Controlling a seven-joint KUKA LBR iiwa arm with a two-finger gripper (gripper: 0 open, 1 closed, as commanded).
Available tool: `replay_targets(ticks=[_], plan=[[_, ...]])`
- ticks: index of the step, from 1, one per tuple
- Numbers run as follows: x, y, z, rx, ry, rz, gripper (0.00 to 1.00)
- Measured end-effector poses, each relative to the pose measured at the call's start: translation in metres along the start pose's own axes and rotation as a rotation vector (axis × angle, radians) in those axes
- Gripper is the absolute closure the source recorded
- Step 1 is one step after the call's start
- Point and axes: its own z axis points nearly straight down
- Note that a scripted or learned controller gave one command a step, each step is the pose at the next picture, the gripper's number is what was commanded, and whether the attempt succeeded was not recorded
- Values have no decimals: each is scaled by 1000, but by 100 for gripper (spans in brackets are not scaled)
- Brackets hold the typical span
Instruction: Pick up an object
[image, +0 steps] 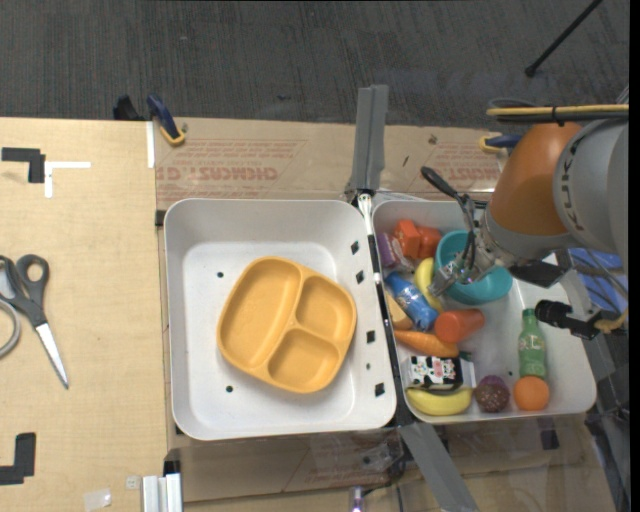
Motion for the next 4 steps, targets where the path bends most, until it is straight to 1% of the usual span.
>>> replay_targets(ticks=[1,2,3,4], plan=[[30,-88,2,5,6,87,0],[7,-13,5,7,8,136,0],[5,-10,5,8,10,168,0],[9,-11,5,8,8,191,0]])
